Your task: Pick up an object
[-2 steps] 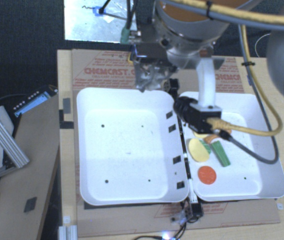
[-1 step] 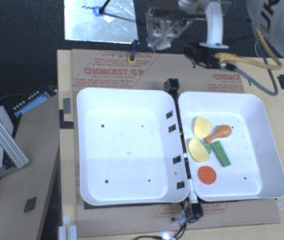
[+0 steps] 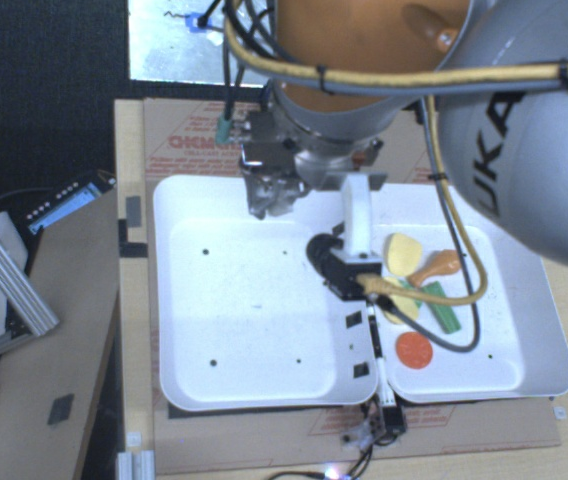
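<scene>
Yellow piece (image 3: 402, 253), green stick (image 3: 444, 310) and red disc (image 3: 414, 350) bunch well aside of the gripper (image 3: 267, 206), none beneath. Likely staging a pick; opening: cannot tell.

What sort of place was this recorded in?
Probably a robotics lab's bin-picking station: an industrial arm hangs over two shallow white bins, the left bin and the right bin with small coloured objects.

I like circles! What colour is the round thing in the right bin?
The disc is red; camera view.
</scene>
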